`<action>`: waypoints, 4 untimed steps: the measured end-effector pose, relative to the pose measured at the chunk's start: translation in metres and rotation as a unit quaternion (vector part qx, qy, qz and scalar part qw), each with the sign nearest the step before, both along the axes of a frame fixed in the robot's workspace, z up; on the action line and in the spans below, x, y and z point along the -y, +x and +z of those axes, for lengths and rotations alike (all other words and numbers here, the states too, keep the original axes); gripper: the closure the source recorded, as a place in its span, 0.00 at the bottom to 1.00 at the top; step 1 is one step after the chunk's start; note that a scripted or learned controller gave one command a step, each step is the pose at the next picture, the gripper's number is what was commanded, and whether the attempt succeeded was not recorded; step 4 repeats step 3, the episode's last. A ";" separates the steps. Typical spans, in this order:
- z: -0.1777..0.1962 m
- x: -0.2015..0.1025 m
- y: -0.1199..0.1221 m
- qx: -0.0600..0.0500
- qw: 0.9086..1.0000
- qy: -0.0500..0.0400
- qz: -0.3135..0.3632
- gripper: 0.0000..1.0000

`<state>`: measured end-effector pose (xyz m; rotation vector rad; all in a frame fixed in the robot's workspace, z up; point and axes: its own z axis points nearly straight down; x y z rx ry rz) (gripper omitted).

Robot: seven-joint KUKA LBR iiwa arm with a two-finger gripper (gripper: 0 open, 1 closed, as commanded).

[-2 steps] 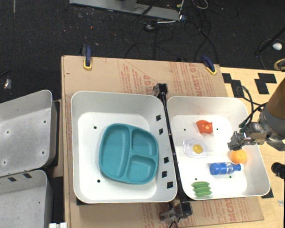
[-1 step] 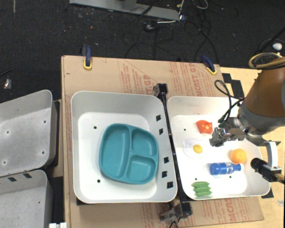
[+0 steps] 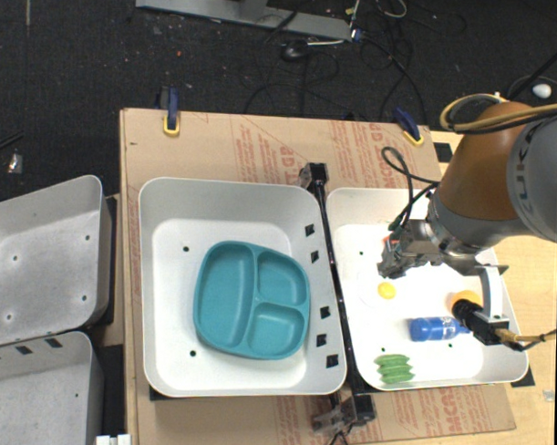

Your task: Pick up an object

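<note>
Claw (image 3: 392,264) hangs just above the yellow piece (image 3: 386,289); you cannot tell its opening. Your risk: it nudges that small piece aside and closes on nothing.

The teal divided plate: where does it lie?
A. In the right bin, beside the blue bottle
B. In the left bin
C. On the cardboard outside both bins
B: the teal divided plate lies flat inside the left bin, while the blue bottle is in the right bin.

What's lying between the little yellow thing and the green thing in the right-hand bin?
Nothing: the camera view shows bare white bin floor between the yellow object and the green object. The blue object lies off to the right.
</note>
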<state>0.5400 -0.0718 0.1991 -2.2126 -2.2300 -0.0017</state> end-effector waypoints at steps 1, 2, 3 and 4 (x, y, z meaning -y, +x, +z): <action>0.001 -0.059 0.021 0.001 1.000 0.000 0.000 1.00; 0.017 -0.117 0.033 0.001 1.000 0.001 0.001 1.00; 0.031 -0.164 0.053 0.001 1.000 0.000 0.000 1.00; 0.031 -0.164 0.053 0.001 1.000 0.000 0.000 1.00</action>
